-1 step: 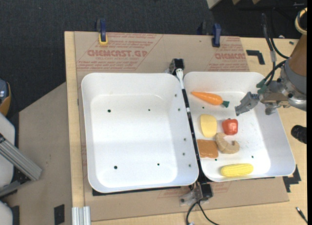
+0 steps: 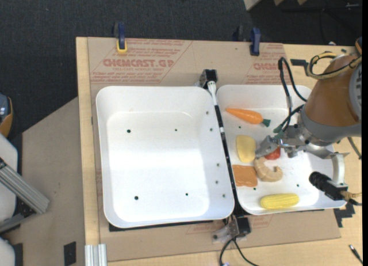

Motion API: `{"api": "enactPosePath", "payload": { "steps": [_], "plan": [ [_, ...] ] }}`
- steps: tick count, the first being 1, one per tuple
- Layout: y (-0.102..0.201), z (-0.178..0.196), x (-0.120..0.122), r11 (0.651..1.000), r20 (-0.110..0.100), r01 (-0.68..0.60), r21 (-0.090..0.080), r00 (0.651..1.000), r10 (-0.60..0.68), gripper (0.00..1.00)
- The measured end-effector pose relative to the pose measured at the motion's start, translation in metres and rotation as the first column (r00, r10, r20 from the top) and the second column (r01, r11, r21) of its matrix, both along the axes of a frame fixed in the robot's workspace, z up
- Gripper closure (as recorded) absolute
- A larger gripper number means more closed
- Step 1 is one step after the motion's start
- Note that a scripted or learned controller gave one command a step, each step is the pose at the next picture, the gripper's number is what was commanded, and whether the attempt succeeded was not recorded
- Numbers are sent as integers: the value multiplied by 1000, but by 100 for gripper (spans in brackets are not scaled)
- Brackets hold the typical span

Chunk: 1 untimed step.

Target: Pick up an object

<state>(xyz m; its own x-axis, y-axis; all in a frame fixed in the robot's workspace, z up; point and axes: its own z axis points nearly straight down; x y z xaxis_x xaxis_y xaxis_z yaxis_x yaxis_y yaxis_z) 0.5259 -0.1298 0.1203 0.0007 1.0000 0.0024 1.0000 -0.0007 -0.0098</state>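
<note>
Shrimp (image 2: pixel 269 170) is my pick, a pale curled piece lying in the right bin (image 2: pixel 299 204), just below the hand (image 2: pixel 269 147) and nearly touching its tip. I judge it a light, rigid plastic toy, smooth and a bit slippery, with a curved body that could squirt out of a pinch; I would take it across the thickest part of the curl, not at the tail end.

A small red piece (image 2: pixel 273 154) lies right under the hand, partly hidden by it, between the hand and the shrimp. I cannot tell what it is. From this slanted view I cannot tell whether the hand is open or closed, and I see nothing clearly held in it.

Moving outward, a yellow block (image 2: pixel 246 148) lies just beside the hand on its far side from the arm (image 2: pixel 333 106), and an orange slab (image 2: pixel 245 175) sits below that, touching the shrimp's edge. A carrot (image 2: pixel 246 116) lies above the hand, apart from it, towards the bin's top wall. A corn cob (image 2: pixel 279 201) lies well below the hand near the bin's bottom wall.

The left bin (image 2: pixel 109 144) sits beyond all of these, well apart from the hand, both bins resting on the surface (image 2: pixel 86 86).
</note>
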Motion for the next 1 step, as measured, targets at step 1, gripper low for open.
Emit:
{"api": "enactPosePath", "payload": {
  "steps": [1],
  "plan": [
    [0,18,2,1000,12,1,-3,1000,-1,100]
  ]
}}
